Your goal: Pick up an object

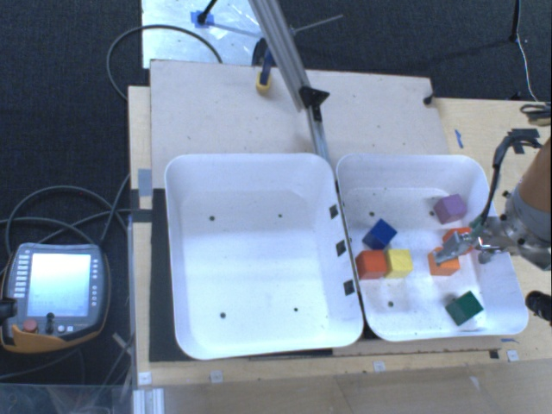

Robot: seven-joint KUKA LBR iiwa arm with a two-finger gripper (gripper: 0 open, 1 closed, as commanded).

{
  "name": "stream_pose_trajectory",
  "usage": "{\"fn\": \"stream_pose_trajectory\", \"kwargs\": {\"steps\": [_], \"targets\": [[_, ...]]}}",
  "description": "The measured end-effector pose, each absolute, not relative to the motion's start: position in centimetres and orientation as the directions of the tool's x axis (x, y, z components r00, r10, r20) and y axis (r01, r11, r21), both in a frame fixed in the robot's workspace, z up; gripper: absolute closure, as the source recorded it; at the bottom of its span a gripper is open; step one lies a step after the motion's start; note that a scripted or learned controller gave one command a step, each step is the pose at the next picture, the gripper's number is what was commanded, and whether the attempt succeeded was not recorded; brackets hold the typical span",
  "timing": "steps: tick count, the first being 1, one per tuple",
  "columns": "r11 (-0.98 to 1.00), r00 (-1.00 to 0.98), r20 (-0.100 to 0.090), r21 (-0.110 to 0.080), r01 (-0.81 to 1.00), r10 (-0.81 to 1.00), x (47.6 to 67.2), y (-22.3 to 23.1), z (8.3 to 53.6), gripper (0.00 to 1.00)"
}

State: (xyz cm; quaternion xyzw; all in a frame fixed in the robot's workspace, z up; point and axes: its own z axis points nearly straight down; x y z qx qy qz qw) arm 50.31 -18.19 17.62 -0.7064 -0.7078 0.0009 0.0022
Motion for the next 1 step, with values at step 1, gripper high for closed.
{"fn": "stream_pose_trajectory", "kwargs": {"steps": [1], "targets": [[0.002,-0.002,0.002,-0.004,1.000,1.000,50.03,-17.44,11.66,0.00]]}}
